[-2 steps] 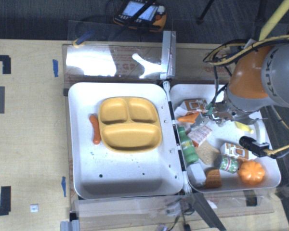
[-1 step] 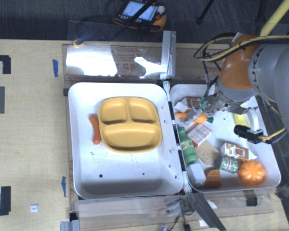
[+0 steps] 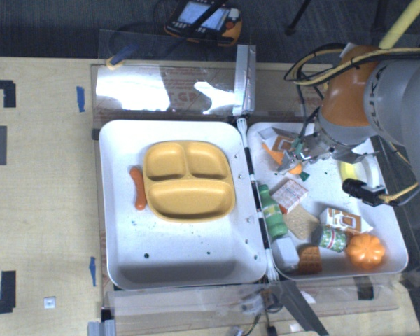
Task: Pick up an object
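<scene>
Wooden counter (image 3: pixel 42 187) carries two white bins. Pincer (image 3: pixel 299 154) low in right bin (image 3: pixel 395 240), among small packets (image 3: pixel 283 149) near back wall; grip state not discernible. Risk, as judgement: tight clutter, pincer may nudge neighbours or close on nothing.

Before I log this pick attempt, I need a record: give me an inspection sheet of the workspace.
Surface: wooden bench bearing left bin and right bin.
Job's things: yellow divided plate and orange carrot in left bin; pumpkin, green can, small carton in right bin.
Clutter: cards and wrappers in right bin.
Gripper: gripper low over right bin's far end; grasp unclear.
Cables: yellow and black cables along arm.
Surroundings: handheld pendant on floor.
</scene>
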`<state>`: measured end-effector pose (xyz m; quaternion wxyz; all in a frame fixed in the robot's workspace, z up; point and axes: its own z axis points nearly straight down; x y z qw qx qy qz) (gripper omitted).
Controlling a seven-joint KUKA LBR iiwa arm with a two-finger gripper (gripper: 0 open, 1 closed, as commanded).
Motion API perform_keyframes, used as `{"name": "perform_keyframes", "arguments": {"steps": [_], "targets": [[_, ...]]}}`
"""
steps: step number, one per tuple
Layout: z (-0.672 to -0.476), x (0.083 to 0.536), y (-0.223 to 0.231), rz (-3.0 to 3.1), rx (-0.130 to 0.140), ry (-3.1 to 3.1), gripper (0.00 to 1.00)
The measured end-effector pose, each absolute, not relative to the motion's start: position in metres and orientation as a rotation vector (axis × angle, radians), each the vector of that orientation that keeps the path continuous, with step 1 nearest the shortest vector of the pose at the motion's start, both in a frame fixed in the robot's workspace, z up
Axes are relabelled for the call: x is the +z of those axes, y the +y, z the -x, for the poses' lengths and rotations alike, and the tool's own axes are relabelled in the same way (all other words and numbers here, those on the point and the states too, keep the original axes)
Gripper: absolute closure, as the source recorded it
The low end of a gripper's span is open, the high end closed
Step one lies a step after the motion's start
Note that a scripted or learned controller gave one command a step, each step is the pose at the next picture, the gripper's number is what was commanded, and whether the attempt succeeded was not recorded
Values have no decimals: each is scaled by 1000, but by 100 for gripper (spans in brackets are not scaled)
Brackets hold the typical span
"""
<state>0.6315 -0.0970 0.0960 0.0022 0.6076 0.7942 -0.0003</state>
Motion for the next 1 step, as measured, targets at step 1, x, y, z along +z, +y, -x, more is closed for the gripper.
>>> {"name": "perform_keyframes", "arguments": {"steps": [1], "targets": [[-667,185,-61,-2173,0,2265,100]]}}
